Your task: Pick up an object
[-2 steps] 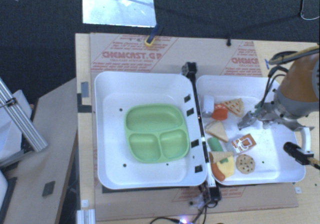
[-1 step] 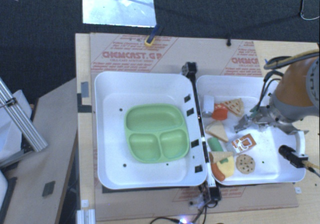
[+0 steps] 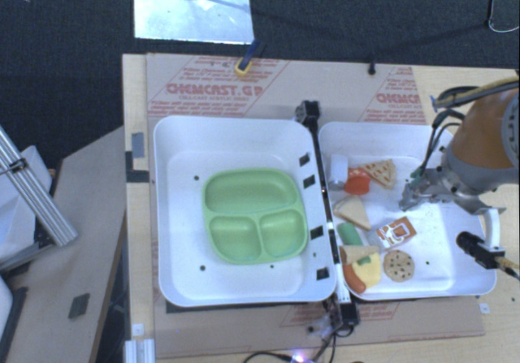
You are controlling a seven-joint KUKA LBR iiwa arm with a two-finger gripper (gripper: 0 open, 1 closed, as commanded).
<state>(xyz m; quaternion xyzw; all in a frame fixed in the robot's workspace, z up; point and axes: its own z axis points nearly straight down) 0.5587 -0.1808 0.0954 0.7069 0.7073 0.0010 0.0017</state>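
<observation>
the arm is in the approach step: the gripper [image 3: 410,193] hangs low over the middle of the right bin [image 3: 455,272], nothing visibly held; whether it is open cannot be told. the nearest object, a red-and-white packet [image 3: 396,232], lies just below it toward the near edge; next likely calls for descending squarely onto one item.

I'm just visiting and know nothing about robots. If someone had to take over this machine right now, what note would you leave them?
Claw: low over the right white bin, above the toy food; whether it is open or shut can't be made out, and nothing is visibly held.
Things: pizza slice, red tomato-like piece, sandwich wedge, small red-and-white packet, round chocolate-chip cookie lie in the right bin. Green divided plate sits in the left white bin.
Done: no pick yet.
Left: grasp one object and lift it.
</observation>
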